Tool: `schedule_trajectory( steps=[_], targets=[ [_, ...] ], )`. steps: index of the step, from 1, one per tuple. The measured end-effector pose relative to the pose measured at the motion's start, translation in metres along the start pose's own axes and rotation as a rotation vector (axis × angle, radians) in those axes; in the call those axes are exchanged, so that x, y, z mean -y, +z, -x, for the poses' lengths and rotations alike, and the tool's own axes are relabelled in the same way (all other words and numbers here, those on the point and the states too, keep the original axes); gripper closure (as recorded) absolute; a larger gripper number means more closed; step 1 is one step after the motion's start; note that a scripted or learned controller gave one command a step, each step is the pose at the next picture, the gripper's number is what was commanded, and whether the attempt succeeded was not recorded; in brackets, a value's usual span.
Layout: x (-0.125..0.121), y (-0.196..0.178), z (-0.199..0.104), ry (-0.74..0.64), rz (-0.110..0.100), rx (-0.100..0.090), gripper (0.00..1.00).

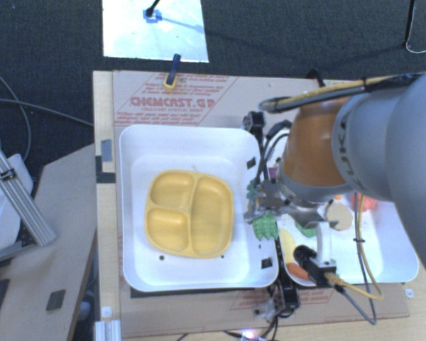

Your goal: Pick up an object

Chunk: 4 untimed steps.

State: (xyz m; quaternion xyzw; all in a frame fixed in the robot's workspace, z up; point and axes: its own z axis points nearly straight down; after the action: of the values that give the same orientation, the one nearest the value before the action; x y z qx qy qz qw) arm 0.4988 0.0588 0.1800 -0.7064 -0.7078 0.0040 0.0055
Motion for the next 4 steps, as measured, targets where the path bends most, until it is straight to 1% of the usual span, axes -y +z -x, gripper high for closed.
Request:
schedule_trajectory(
  steps=[1,2,3,4],
  targets=[
    [-0.044,-0.070,-0.006,-0.003,0.022,0.001,1.00],
    [0.003,-0.097,-0.005,-0.003,0.015,0.001,1.00],
    [0.001,-0.095,-0.006,-0.004,0.014,0.002,0.00],
    [-0.029,-0.170,0.003,-0.003,0.024,0.002,0.00]
  ],
)
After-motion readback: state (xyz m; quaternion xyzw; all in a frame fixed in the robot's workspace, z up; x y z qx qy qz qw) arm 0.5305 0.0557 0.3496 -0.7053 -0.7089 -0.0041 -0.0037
